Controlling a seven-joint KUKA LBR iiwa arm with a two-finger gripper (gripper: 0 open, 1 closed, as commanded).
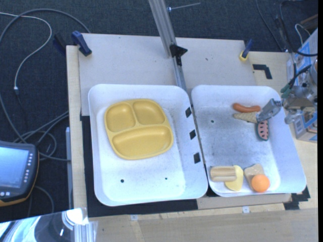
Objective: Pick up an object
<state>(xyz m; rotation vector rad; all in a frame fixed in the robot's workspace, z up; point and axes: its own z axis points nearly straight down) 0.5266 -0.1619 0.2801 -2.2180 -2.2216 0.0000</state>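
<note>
On the table (126, 59) stand two white bins side by side: the left bin (146, 185) and the right bin (237, 140). The left bin carries one yellow divided plate (139, 129) with three compartments, well apart from the end effector (270, 110), on its left side. The right bin holds six things: one sausage (246, 107) just to the left of the end effector, one tan cone-shaped piece (246, 116) beside it and touching or almost touching the end effector's tip, one watermelon slice (263, 130) just below it, and, far below in the near corner, one bread roll (223, 173), one yellow piece (234, 181) and one orange ball (260, 183) with a tan block (253, 171) behind it. No writing can be read. How far the end effector is open cannot be told, and nothing is seen held by it.
</note>
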